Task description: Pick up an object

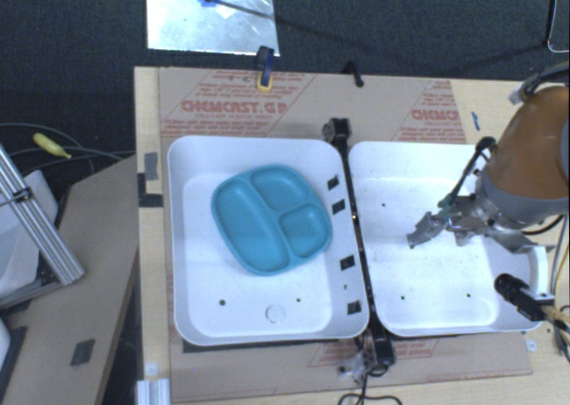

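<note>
A blue divided plate (270,216) lies flat in the left bin (191,243), a little above that bin's middle. My gripper (419,234) hangs low over the middle of the right bin (401,305), pointing left, well apart from the plate. Nothing is visible held at its tip. The grey arm with its orange band (534,149) comes in from the right edge.
A black divider with clips (349,225) runs between the two bins. A faint small round mark (274,312) sits near the left bin's front wall. Cardboard (240,105) lies under the bins, and a yellow-handled clamp (264,69) stands at its back edge.
</note>
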Tool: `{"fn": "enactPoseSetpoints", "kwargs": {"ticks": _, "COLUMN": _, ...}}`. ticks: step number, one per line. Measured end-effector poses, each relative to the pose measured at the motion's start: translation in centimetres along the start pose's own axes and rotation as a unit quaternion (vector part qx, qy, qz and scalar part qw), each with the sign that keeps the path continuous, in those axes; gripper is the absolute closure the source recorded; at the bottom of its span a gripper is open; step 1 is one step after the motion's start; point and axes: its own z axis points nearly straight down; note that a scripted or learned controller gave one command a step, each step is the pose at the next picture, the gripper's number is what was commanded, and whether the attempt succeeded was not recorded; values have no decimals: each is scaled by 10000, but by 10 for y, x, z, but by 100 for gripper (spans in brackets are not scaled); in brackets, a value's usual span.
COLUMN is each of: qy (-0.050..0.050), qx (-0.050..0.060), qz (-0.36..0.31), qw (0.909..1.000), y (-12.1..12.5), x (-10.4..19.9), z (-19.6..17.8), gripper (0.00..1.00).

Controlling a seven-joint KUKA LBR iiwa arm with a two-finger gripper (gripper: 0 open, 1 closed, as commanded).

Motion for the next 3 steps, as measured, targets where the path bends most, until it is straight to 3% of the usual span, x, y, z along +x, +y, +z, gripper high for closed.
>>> {"fn": "enactPoseSetpoints", "kwargs": {"ticks": 1, "qy": -1, "qx": -16, "qz": -10, "qw": 10000, "y": 1, "x": 0, "z": -11, "gripper": 100}}
{"fn": "enactPoseSetpoints", "kwargs": {"ticks": 2, "qy": 22, "qx": 15, "qz": -53, "qw": 10000, "y": -21, "x": 99, "z": 1, "gripper": 100}}
{"fn": "enactPoseSetpoints", "kwargs": {"ticks": 3, "qy": 3, "qx": 0, "qz": 2, "qw": 10000, "y": -19, "x": 204, "z": -25, "gripper": 100}}
